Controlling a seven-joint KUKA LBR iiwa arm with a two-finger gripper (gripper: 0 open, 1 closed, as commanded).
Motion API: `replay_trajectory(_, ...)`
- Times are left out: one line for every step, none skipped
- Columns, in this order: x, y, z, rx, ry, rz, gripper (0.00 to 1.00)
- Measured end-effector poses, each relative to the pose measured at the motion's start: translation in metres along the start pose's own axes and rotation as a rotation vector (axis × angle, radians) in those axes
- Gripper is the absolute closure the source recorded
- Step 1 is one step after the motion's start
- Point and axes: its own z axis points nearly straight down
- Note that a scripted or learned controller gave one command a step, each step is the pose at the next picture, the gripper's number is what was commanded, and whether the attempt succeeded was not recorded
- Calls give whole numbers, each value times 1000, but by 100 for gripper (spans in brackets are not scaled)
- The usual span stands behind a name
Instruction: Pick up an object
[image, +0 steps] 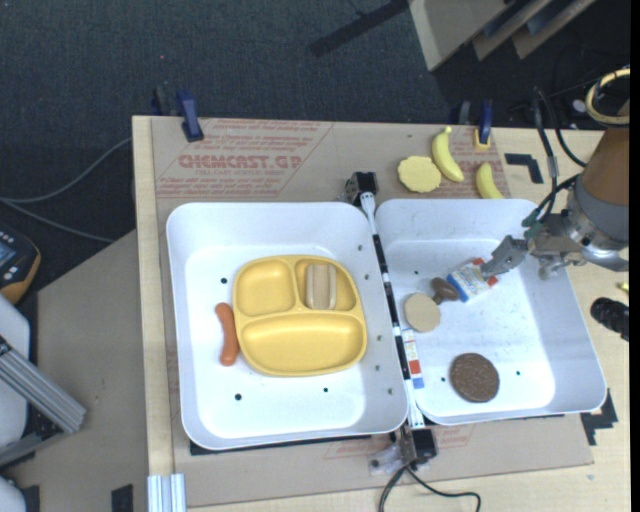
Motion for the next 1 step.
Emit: replay_trajectory(43,57,117,-3,-1,-6,0)
